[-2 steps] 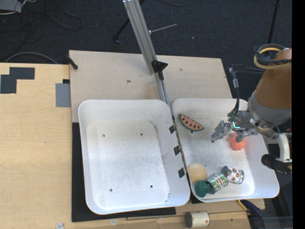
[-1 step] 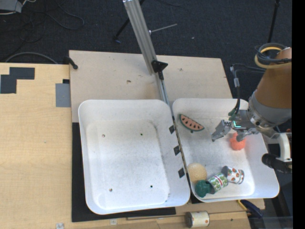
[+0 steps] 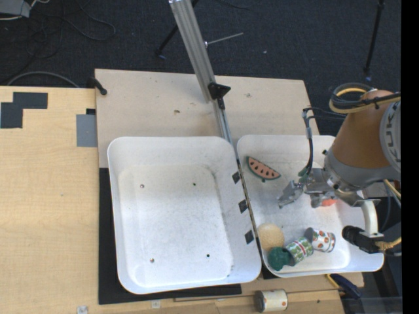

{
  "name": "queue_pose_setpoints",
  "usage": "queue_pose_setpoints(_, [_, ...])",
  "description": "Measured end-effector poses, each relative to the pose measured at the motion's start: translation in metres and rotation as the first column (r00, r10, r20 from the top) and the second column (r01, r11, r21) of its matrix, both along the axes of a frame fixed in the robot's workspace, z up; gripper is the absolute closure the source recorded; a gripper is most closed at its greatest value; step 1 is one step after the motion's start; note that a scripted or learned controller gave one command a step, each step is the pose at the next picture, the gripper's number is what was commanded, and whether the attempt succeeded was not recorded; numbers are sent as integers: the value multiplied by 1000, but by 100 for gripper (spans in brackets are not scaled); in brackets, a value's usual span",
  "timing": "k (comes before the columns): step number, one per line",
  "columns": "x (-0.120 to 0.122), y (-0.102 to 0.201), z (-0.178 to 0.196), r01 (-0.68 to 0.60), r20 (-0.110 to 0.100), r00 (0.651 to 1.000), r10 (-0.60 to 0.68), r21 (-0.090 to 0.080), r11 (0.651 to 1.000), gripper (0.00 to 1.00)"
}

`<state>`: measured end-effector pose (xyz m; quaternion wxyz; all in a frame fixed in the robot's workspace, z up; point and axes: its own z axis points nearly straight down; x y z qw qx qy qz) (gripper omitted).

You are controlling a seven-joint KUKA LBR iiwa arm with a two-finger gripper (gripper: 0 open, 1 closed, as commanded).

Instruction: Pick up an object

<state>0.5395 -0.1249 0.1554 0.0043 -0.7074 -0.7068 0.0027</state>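
Arm reached in from the right over the right bin (image 3: 366, 263). Gripper (image 3: 288, 195) hung above the bin's middle, fingers spread apart with nothing between them. A watermelon-slice toy (image 3: 263, 169) lay near the bin's upper left, apart from the gripper. Along the near edge sat a tan ball (image 3: 270, 233), a green lump (image 3: 279, 258) touching a striped can (image 3: 300, 248), and a white can with red marks (image 3: 322, 240) beside that. Left bin (image 3: 121, 195) adjoined.
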Motion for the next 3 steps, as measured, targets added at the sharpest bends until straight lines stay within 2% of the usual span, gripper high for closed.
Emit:
queue_pose_setpoints(1, [-2,7,-46,1,1,1000,-1,0,1000,0])
queue_pose_setpoints(2, [-1,8,-63,3,8,1000,-3,-2,1000,0])
queue_pose_setpoints(3, [-2,6,-52,10,8,1000,-10,0,1000,100])
